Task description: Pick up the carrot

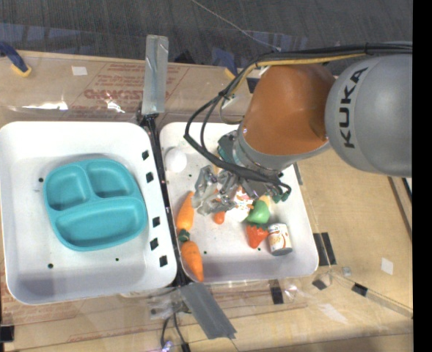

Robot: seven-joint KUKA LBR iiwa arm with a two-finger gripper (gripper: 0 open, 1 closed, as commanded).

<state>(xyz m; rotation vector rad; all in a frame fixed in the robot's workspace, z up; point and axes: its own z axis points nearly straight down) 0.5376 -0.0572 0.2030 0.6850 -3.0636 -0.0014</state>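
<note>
An orange carrot [185,213] with a dark green end lies along the left wall of the right bin [304,222], pointing up the view. A second orange carrot-like piece [192,259] lies just below it, near the bin's front left corner. My gripper [220,189] hangs under the orange wrist band, low in the middle of the right bin. It is just to the right of the upper carrot's tip. Nothing orange shows held in the gripper, and both carrots rest on the bin floor.
A white ball [176,158] sits at the right bin's back left. A green fruit [260,212], a red piece [256,236], a small can [278,239] and a tiny orange bit [219,217] lie right of the gripper. The left bin [17,218] holds a teal divided plate [94,204].
</note>
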